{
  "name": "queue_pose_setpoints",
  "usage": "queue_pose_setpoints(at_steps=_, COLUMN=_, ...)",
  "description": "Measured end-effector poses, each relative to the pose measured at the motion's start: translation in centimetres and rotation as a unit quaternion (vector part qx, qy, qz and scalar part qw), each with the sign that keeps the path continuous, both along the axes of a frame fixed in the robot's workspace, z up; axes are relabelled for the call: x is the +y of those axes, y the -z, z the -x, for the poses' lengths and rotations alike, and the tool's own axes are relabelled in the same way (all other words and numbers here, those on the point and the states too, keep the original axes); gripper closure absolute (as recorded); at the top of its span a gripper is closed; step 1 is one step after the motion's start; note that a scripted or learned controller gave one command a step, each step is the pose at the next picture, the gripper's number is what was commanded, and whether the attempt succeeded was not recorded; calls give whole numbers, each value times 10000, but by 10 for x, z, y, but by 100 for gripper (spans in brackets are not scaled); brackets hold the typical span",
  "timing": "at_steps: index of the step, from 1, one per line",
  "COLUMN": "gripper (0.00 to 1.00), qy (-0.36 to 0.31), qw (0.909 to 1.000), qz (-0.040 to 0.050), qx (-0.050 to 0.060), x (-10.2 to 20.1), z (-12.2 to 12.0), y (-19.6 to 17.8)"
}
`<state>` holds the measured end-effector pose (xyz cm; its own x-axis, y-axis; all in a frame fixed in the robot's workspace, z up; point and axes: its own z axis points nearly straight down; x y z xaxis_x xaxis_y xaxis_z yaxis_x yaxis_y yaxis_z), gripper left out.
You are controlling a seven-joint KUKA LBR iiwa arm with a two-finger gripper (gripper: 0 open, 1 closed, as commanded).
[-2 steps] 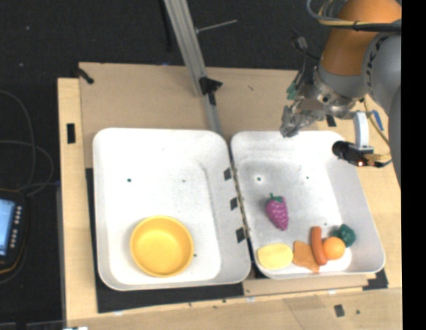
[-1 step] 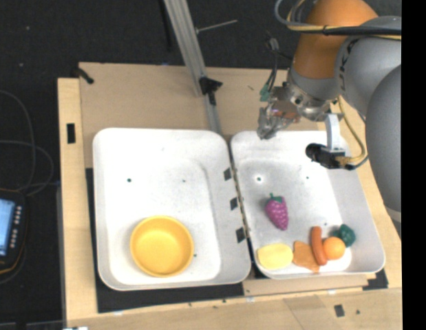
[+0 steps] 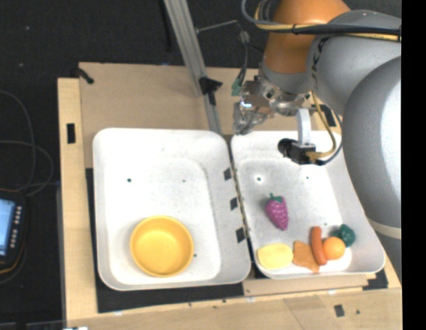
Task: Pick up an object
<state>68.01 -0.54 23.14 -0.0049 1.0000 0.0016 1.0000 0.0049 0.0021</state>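
A: So, which thing is nearest for a pick?
B: Probably the purple grapes [image 3: 277, 211], lying alone mid-way down the right bin [image 3: 302, 184]; the carrot [image 3: 317, 245], orange [image 3: 334, 247] and yellow piece [image 3: 274, 256] crowd its near edge.
A: And the gripper [image 3: 246, 121]?
B: High over the bins' far junction, nothing between its fingers; open or closed, I cannot tell.
A: Around that?
B: A yellow bowl [image 3: 162, 245] in the left bin [image 3: 157, 163], a tan bench [image 3: 130, 95], dark floor.
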Motion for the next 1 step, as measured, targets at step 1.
queue_pose_setpoints(at_steps=1, gripper=100, qy=-8, qw=10000, qz=4, qx=13, x=51, z=4, y=7)
